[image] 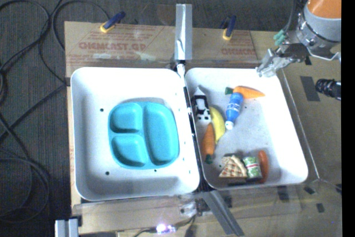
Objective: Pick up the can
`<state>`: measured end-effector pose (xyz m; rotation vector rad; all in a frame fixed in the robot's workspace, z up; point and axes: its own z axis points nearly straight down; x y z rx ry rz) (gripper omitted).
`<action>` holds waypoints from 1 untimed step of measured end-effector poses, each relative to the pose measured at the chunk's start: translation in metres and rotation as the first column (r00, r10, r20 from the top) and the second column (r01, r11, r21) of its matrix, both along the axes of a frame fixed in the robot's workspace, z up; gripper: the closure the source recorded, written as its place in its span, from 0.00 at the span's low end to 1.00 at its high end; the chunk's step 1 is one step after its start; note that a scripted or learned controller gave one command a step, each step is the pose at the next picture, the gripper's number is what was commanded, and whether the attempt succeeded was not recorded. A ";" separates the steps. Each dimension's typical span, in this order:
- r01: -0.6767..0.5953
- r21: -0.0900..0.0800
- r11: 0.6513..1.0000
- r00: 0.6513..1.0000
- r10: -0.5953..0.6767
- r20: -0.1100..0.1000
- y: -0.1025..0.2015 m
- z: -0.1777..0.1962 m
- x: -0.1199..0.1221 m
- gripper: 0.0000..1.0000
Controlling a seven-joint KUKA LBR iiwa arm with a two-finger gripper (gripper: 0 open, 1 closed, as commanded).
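Observation:
The can (pixel 252 169) is small, with a green and red label. It rests near the front wall of the right bin (pixel 288 136), between a sandwich wedge (pixel 233 166) and a red sausage (pixel 264 162). My gripper (pixel 268 66) hangs above the bin's far right corner, well behind the can and apart from every object. Nothing hangs from it.
The right bin also holds a blue bottle (pixel 233 108), a carrot (pixel 248 91) at the back, a banana (pixel 218 122), a second carrot (pixel 208 142) and a black and white cow toy (pixel 200 107). A blue divided tray (pixel 144 134) lies in the left bin (pixel 89 119).

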<state>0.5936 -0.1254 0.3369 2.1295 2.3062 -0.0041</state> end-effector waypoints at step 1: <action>-0.194 -0.001 0.981 0.981 0.194 -0.001 -0.002 -0.020 0.032 1.00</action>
